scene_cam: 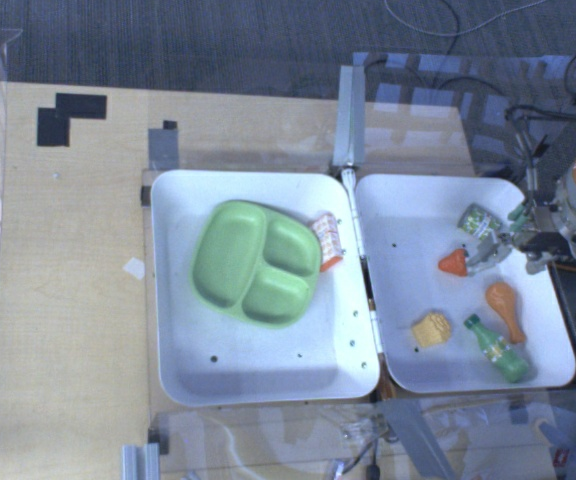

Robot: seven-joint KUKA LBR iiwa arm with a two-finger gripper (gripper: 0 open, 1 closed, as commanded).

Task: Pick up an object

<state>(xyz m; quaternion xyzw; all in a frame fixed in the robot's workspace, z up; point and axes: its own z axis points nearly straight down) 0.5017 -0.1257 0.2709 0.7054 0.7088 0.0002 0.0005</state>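
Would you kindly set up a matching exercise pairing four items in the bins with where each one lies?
Things:
1. green divided plate
2. green bottle
3. orange drumstick toy
4. yellow toy piece

Places:
A. right bin, near its front right corner
B. left bin, middle
C. right bin, front, left of the bottle
D. right bin, right side, just behind the bottle

Pairs: 1-B, 2-A, 3-D, 4-C

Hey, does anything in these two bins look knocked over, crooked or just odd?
Two things. The green bottle in the right bin lies on its side instead of standing. In the left bin, the green divided plate sits turned at an angle, with a small red-and-white packet against its right edge.
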